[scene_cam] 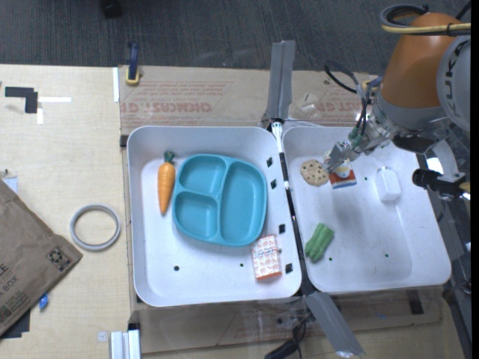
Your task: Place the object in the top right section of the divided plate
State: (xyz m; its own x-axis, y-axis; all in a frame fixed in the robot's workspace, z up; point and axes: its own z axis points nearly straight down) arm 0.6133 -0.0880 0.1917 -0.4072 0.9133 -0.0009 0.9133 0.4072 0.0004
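Observation:
A blue divided plate (221,199) lies in the left bin (150,268), with nothing in its sections. My gripper (338,160) hangs low in the right bin (419,268), near its upper left part. It is directly over a small red, white and orange object (343,179) and just right of a chocolate chip cookie (313,173). A green pickle-like toy (319,241) lies lower in the same bin.
An orange carrot (165,185) lies left of the plate and a small snack packet (266,258) below it. A white object (388,183) rests in the right bin. A tape ring (95,226) and a cardboard box (26,264) sit on the bench at left.

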